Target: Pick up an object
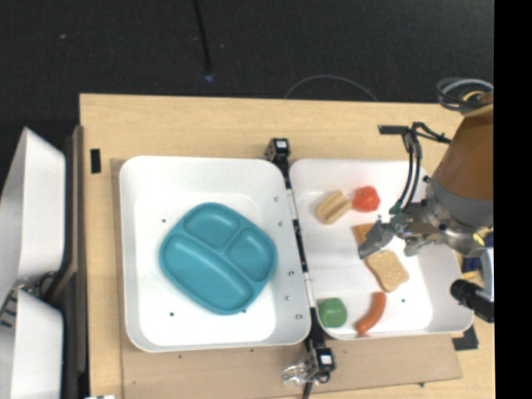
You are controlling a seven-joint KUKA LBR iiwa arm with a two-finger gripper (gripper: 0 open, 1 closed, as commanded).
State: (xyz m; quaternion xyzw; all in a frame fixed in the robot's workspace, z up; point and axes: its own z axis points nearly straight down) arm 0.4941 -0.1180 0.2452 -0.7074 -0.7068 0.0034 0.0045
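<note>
Claw [378, 241] down low in the right bin [332, 173], hovering just above the toast slice [388, 269] and a brown piece [362, 232]; grip state impossible to tell from here. Nearby: red tomato [366, 198] beside bread roll [332, 207]. Toward the near rim, orange sausage [371, 313] and green block [332, 311]. Over in the left bin [141, 181], a teal divided tray [218, 257]. All on the tan surface [166, 115].

Brown piece [362, 232] partly behind gripper [376, 241]
</note>
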